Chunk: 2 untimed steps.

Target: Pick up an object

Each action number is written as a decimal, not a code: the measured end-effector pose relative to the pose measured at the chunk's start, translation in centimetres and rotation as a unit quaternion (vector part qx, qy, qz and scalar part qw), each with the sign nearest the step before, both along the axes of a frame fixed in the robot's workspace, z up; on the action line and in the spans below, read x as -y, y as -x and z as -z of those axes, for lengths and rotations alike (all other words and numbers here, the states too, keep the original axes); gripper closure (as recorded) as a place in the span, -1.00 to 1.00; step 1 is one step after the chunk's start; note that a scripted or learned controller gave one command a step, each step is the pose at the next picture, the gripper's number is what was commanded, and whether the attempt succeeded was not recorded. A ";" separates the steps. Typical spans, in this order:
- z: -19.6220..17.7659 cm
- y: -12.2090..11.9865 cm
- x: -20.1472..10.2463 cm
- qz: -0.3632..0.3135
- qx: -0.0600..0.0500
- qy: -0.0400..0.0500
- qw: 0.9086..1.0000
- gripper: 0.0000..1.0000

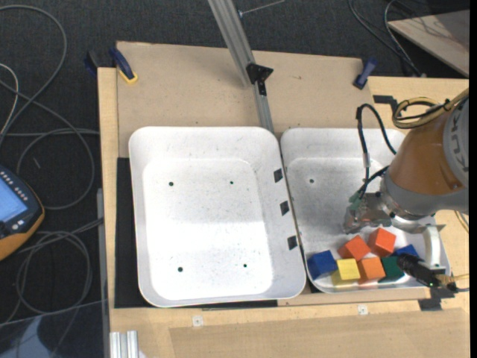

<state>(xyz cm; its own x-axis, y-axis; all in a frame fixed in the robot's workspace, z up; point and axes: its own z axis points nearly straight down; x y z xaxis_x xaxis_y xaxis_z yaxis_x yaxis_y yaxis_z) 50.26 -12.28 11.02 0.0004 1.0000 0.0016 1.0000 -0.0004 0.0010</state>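
The jaws [361,216] hang low in the right bin [320,171], just above the blocks [358,259]. I cannot tell their state.

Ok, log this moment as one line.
arm: over right bin | gripper: low, above the blocks | grasp: none seen | blocks: clustered at near edge | left bin: untouched

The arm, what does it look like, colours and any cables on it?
The arm is a thick rounded body, grey with a broad orange band above the wrist. Black and yellowish cables loop along it. The gripper is a small grey metal piece.
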 end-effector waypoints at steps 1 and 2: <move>-6.4 -0.4 0.3 -0.001 0.003 0.002 1.000 1.00; -10.9 -0.6 1.0 -0.001 0.003 0.002 1.000 1.00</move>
<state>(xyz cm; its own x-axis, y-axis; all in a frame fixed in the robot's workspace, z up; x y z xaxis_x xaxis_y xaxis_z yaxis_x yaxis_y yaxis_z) 50.82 -13.23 21.95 -0.0010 1.0000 -0.0019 1.0000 0.0010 0.0071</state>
